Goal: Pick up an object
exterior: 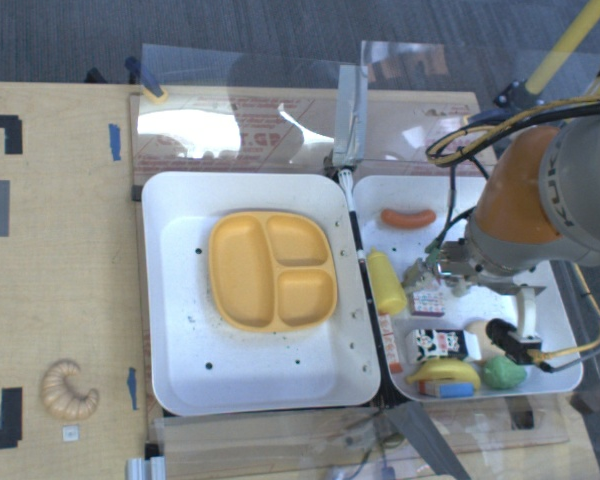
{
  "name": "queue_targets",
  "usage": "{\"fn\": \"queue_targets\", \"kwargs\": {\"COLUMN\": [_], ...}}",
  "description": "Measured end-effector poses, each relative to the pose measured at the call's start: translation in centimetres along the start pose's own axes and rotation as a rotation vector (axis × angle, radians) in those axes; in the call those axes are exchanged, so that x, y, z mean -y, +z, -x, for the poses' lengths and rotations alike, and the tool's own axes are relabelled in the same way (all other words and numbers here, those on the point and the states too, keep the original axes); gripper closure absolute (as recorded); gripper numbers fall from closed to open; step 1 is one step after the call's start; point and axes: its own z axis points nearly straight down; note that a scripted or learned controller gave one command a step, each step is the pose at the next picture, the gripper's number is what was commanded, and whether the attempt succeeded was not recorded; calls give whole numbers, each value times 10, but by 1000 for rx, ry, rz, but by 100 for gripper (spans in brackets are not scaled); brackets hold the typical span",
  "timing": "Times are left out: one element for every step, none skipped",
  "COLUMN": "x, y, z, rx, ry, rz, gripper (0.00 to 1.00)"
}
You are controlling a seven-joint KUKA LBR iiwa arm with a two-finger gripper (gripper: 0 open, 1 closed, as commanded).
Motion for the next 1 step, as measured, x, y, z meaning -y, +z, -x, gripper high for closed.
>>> {"fn": "queue_targets", "kwargs": {"x": [-1], "y": [-11], "z": [0], "rx": [0], "ry": [2], "rz": [3], "gripper": [100]}}
